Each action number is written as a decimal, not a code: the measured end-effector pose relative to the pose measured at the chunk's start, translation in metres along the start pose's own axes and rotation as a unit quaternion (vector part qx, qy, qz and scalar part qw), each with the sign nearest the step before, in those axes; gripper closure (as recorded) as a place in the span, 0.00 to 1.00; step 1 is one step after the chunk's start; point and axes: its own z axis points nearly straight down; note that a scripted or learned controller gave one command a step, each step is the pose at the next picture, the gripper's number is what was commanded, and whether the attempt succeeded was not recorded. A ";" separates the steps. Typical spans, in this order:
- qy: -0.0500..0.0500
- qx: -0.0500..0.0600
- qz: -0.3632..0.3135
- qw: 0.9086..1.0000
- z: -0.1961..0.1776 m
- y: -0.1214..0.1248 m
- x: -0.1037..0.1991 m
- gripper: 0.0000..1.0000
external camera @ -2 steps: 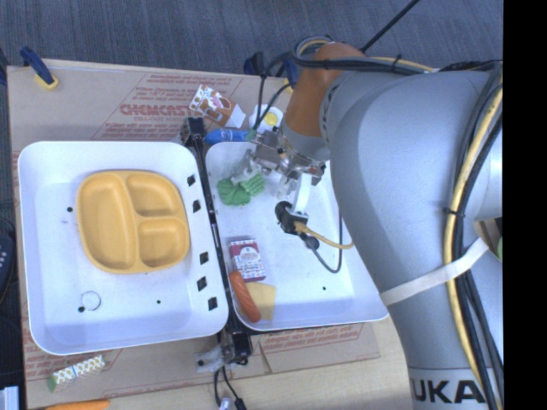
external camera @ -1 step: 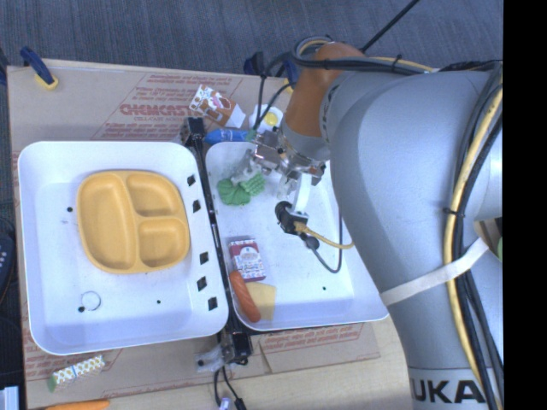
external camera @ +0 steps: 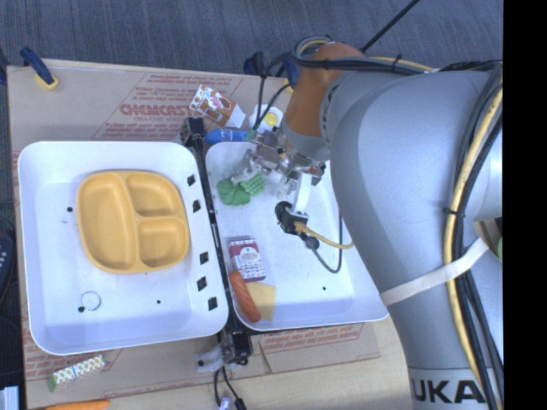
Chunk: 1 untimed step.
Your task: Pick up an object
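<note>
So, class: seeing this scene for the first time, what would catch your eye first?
Probably the bulky grey robot arm filling the right side, its gripper low over the right white bin beside a green leafy toy. Next, the yellow three-compartment plastic tray lying in the left white bin.

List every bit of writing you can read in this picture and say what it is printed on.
"CHEMCAST": red print on the cardboard sheet under the bins; the smaller lines beneath it are too blurred to read.
"UKA": large letters on the grey arm at the bottom edge, cut off at the left.
Red packet in the right bin: label too small to read.
</note>
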 end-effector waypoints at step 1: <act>0.000 0.000 0.000 1.000 0.000 0.000 0.000 0.00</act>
